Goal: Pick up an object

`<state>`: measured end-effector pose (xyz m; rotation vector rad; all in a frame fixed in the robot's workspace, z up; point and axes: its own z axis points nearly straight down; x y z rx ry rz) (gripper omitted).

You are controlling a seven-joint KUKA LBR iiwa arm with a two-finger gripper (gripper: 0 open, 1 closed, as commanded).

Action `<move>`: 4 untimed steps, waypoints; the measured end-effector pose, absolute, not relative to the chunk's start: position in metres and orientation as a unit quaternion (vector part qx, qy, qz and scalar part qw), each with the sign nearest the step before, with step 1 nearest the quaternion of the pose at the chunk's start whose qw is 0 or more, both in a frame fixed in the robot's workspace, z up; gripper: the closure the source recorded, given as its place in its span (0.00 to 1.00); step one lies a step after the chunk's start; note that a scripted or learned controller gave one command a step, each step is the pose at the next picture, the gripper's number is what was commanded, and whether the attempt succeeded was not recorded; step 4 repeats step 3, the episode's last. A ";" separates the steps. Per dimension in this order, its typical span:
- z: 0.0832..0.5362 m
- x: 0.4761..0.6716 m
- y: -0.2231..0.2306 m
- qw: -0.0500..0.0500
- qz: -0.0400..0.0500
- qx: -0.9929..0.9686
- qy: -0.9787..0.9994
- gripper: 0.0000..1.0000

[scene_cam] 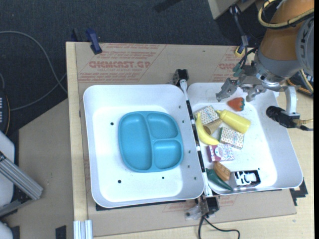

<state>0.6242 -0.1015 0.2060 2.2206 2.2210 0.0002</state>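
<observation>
In the right bin (279, 158), nearest the camera, lie a black-and-white box (246, 177) and a pink packet (220, 153), then a banana (203, 132) and a yellow bottle (234, 120). The left bin (99, 133) holds a blue divided plate (150, 141). Farther back, the gripper (240, 91) hangs with fingers spread wide, holding nothing, just above a small red toy pepper (236, 103).

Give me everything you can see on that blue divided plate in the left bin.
The blue divided plate looks like smooth moulded plastic, light blue, rounded at the corners. Ridges split it into three compartments: one long one on its left side and two smaller ones on its right. It lies flat, slightly rotated, near the middle of the left bin, resting on the white floor. Nothing sits in it and nothing else touches it.
</observation>
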 end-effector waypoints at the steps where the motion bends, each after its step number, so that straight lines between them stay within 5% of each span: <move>1: 0.088 0.619 -0.145 0.003 0.001 0.708 0.706 0.00; 2: 0.097 0.620 -0.144 0.003 0.001 0.708 0.707 1.00; 3: 0.186 0.624 -0.026 0.000 0.002 0.706 0.708 1.00; 4: 0.186 0.624 -0.026 0.000 0.002 0.706 0.708 1.00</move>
